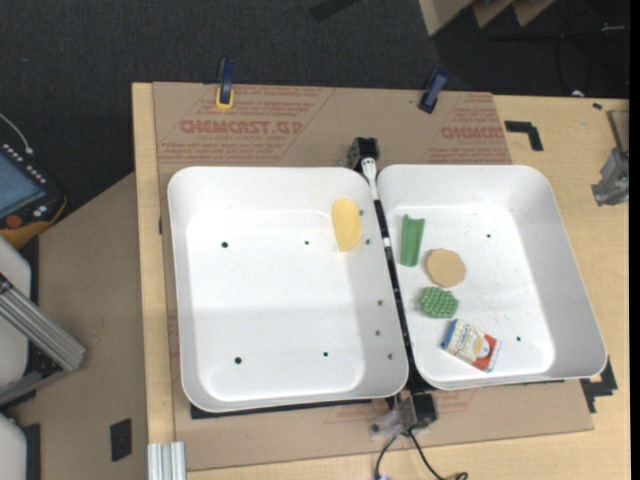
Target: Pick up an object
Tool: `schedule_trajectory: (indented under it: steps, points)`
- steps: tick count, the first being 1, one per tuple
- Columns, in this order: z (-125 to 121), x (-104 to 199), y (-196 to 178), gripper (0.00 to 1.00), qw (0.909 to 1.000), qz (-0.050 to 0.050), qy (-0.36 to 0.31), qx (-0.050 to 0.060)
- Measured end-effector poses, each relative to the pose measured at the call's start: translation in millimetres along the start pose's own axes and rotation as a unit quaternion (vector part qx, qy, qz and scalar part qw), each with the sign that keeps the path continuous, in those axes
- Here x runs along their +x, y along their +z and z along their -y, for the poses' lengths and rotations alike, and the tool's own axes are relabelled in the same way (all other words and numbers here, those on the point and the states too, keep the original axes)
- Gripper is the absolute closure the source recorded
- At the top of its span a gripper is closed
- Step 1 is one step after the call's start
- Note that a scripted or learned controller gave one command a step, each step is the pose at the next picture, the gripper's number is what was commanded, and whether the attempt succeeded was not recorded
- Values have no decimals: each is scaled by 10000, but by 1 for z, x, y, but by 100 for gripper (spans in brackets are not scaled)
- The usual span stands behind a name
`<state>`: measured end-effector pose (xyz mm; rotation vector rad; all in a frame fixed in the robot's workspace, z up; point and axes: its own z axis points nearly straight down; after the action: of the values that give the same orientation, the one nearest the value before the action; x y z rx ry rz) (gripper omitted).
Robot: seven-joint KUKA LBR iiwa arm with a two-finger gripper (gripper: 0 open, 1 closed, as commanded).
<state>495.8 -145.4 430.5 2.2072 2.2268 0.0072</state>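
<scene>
The left bin [200,298] holds one yellow oblong piece [346,225] near its right wall. In the right bin [540,218] lie a green bar [411,240], a tan round disc [445,267], a green knobbly round piece [437,302] and a small white, blue and red carton [469,345], all grouped toward that bin's left half. A grey piece of the gripper [611,178] shows at the far right edge, outside the right bin and well away from every object. Nothing is seen in it.
The bins sit on a brown cardboard sheet [300,118] held by two blue clamps [226,83] at the back. A black divider [385,258] runs between the bins. A cable [410,438] lies at the front edge.
</scene>
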Motion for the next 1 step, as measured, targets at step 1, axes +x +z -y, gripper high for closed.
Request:
schedule_trajectory:
  steps: [1]
  points:
    - [18, -74, -46, 100, 10000, 29, 79, -4]
